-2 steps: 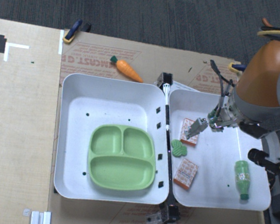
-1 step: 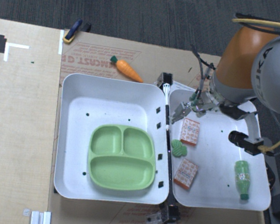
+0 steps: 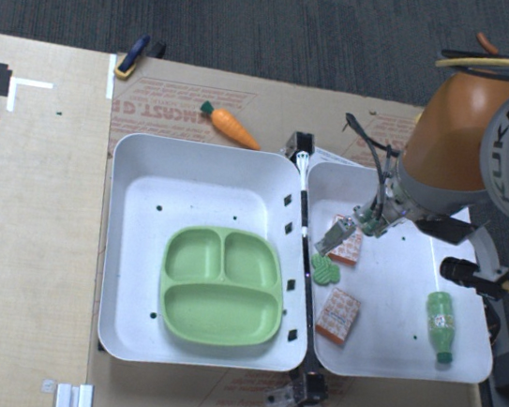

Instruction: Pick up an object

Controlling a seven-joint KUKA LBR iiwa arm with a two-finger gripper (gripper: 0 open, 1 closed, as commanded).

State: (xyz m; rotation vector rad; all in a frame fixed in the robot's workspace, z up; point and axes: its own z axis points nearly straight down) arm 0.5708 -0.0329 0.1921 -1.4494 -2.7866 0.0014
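Seen from above at a slant, two shallow white bins sit side by side on a tan bench.
Arm: grey with an orange band (image 3: 456, 124), reaching in from the right and hanging over the right bin's far half.
Left bin (image 3: 144, 181): holds a green divided plate (image 3: 221, 286) lying flat near its middle, three compartments facing up.
Right bin (image 3: 390, 308): holds four small things, listed below.
Gripper (image 3: 333, 238): angled down toward the left side of the right bin, close to the wall between the bins; I cannot tell how its tip is set, and nothing is clearly caught in it.
Green bottle (image 3: 441, 325): lying on its side near the right bin's right wall, well apart from the gripper.
Near box (image 3: 337, 315): a small orange-and-white carton lying flat toward the bin's front left.
Far box (image 3: 347, 248): a similar carton just beside the gripper tip, partly behind it.
Green ridged piece (image 3: 325, 272): small and round, directly below the gripper tip, between the two cartons.
Carrot (image 3: 231, 125): a toy one, lying on the bench behind the left bin, outside both bins.
Blue-and-yellow item (image 3: 131, 56): small, at the bench's far edge, too small to identify.
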